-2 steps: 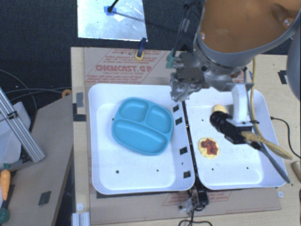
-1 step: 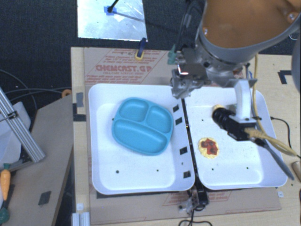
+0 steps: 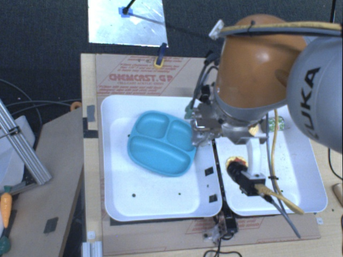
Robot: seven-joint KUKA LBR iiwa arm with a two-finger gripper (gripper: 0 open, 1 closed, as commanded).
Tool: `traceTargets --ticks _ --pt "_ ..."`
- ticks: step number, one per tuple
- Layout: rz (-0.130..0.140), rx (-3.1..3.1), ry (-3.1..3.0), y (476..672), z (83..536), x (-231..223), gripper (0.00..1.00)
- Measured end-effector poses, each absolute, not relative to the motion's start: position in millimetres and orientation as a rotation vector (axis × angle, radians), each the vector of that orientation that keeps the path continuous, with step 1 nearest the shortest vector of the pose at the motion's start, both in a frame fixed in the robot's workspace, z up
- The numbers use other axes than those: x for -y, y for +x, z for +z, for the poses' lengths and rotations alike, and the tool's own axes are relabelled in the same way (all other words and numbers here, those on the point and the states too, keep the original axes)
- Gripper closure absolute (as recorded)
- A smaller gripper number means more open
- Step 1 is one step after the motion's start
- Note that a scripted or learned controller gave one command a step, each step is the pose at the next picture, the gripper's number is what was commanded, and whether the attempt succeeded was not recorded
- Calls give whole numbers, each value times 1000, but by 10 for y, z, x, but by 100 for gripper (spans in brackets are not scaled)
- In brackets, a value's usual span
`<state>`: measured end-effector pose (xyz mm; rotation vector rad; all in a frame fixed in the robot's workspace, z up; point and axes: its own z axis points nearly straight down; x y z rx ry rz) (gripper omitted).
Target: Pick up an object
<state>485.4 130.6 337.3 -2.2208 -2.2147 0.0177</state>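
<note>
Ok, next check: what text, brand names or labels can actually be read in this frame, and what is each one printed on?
"CHEMCAST GP", red print on the brown sheet behind the bins; the last letters are faint.
"KUKA", only partly in frame, dark letters on the grey arm.
More red print on the brown sheet's front edge is too small to read.
A small green-and-white item in the right bin may carry print, too blurred to read.

We see a light-blue divided plastic tray, smooth with a soft sheen, lying in the left shallow white plastic bin, whose floor looks matt. The arm's orange band is glossy and mirrors the light. Beneath both bins lies brown printed cardboard, dull and flat.
</note>
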Motion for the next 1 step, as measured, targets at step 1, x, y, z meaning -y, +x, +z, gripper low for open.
traceTargets --ticks 1 --pt "-5 2229 -2215 5019 3417 -1748 100"
